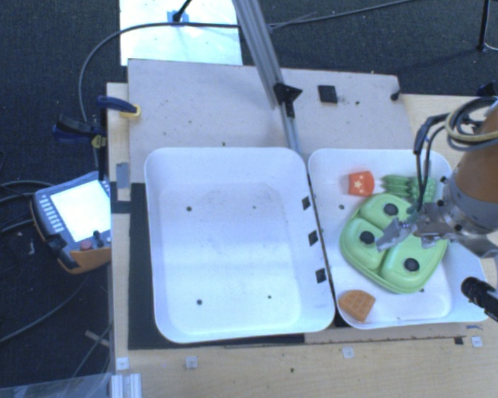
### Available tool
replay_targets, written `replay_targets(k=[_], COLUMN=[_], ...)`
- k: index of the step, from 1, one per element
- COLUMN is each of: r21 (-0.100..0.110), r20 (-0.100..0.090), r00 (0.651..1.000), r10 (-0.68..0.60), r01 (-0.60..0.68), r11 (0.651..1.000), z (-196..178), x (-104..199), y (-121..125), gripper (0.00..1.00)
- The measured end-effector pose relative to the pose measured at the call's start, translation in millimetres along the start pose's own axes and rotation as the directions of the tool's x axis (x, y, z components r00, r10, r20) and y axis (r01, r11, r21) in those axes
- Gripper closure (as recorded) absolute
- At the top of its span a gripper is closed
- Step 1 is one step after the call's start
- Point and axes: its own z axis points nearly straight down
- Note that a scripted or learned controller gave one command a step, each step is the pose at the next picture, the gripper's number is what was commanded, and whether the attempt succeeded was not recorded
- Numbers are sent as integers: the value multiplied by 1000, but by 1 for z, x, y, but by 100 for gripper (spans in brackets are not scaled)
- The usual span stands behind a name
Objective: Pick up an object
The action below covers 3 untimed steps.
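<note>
orange wedge (pixel 357 305): nearest item to the camera, front edge of my right bin (pixel 448 309), lying flat, well apart from my claw, down and left of it.
green tray piece (pixel 394 243): the big lime thing in the middle of the right bin, three dark dots on top, long axis running slantwise from upper right to lower left. My best candidate for the pick.
claw (pixel 396 235): hanging right over the green tray piece, on its upper middle part, reaching in from the right. Looks touching or just above the top surface, can't tell which from this angle.
claw state: the grey tips blur into the green, so I cannot tell whether they are apart or together. Nothing visibly clamped between them.
key relation: the green tray piece is directly under me, not off to one side, so my guess is the coming move is straight down or a close, no sideways travel needed. The piece looks wide and flat, so a rim or ridge is what I'd need to catch.
orange cube (pixel 361 183): behind the green piece, up and left of my claw, near it but apart.
green leafy bit (pixel 408 186): just right of the cube, at the far edge of the green piece.
left bin (pixel 174 222): beside the right bin, away from my claw.
worktop (pixel 232 98): pale board beyond both bins.
</note>
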Motion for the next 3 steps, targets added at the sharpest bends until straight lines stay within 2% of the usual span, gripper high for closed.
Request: replay_targets(k=[2, 3], r21=[-5, -11], r20=[1, 2], r00=[1000, 1000], r10=[0, -1], r01=[0, 1], r11=[1000, 1000], z=[85, 72], x=[-9, -9], y=[7, 8], gripper=[0, 100])
